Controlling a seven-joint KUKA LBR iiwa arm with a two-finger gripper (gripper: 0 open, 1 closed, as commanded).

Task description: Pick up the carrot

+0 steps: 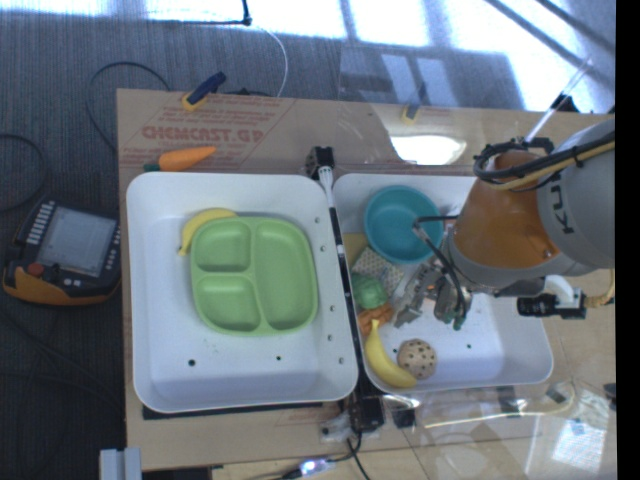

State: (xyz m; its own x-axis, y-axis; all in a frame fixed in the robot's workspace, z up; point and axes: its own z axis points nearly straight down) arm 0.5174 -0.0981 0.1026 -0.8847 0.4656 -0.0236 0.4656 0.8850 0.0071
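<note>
**Carrot lies just left of my pincer, low in the right bin**

My pincer (425, 303) hangs over the middle of the right bin (520, 363), and I cannot tell from this slanted look down how it is set; the metal parts blur together against the white floor.

The carrot (372, 317) sits to the camera's left of me, close to the bin's left wall, and I am near it but not touching it. Only a small orange patch shows, wedged between a green vegetable-like piece (368, 292) above it and a yellow banana (385, 361) below, so its long axis is hard to read; it seems to run roughly left to right. I judge the coming move to be a short shift leftward and down.

Around it, things are mixed: a smooth teal bowl (398, 224) behind, a tan ball with holes (417, 357) beside the banana. Another orange carrot-shaped thing (186, 156) lies out on the counter (300, 128) beyond the left bin (160, 368), well apart from me. That bin holds a glossy green divided plate (252, 274) and a second banana (200, 223).
</note>
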